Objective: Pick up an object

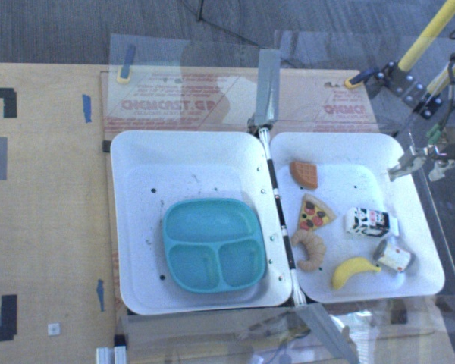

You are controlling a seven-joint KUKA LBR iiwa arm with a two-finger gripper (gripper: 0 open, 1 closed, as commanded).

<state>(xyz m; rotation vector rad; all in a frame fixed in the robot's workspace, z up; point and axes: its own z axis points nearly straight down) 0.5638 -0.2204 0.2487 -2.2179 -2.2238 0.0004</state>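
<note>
The right bin [409, 283] holds several small toy foods. An orange waffle piece [304, 174] lies at its upper left, with a pizza slice [315, 214] just below it. A tan croissant [311, 249] sits near the bin's left wall. Toward the front lies a yellow banana [353, 271]. A black-and-white cow-patterned carton [367, 222] rests right of centre, and a small white and red item [395, 257] lies below it, next to the banana's tip.
The left bin [136, 165] holds a teal divided plate [211, 244]. A grey strip [267, 89] runs up from the seam between the bins. A yellow pole [432, 27], a black clamp [400, 82] and metal hardware [421, 160] crowd the right bin's far right corner.
</note>
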